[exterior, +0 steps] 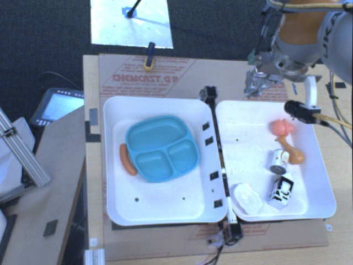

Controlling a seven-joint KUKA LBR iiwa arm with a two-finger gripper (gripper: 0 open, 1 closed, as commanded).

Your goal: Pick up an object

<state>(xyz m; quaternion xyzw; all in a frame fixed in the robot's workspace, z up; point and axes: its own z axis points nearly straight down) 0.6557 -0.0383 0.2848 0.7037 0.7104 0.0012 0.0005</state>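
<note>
So the gripper (pixel 257 85) is hovering just past the right bin's (pixel 325 197) far rim, can't tell how its fingers are sitting. The can (pixel 278 162), pink toy (pixel 282 127) and black-and-white box (pixel 282 191) are lying in that bin.

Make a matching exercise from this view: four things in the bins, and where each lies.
Things:
1. blue tray
2. orange sausage
3. pink toy
4. white cup

Places:
A. right bin, far side
B. left bin, middle
C. right bin, near left corner
D. left bin, beside the tray's left edge

Pairs: 1-B, 2-D, 3-A, 4-C
</note>
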